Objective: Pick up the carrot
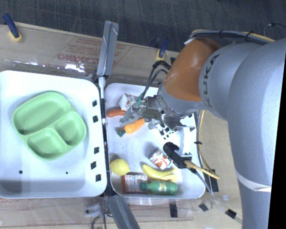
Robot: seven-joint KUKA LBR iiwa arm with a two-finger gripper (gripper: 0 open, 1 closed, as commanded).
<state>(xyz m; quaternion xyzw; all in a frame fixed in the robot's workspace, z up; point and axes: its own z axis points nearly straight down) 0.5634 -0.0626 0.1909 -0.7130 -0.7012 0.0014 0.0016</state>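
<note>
Arm is in over the right bin [196, 192] now, orange band and grey wrist hanging above its far half, and the gripper [134, 116] is right down at the carrot [133, 126]. The carrot sits in the far-left part of that bin, close to the wall shared with the left bin [0, 122], lying at a slant with its green end pointing toward the lemon [119, 166]. Looks like the fingers are closed around the carrot's upper part, the orange body poking out below them, though the metalwork is cluttered there and the grip is hard to read cleanly. Just beyond the carrot, toward the shared wall, there's a small reddish-orange piece [114, 112], touching nothing of the gripper as far as I can see.

Nearer the front of the bin from the carrot: lemon, a banana [159, 173], a green bottle [159, 188] lying along the front wall, a small can [160, 159]. Well apart, none in the way.

Progress, by my reading: reach done, grasp seemingly made, but the carrot seems low, at or near the floor. The lift is what's left, and that decides it
</note>
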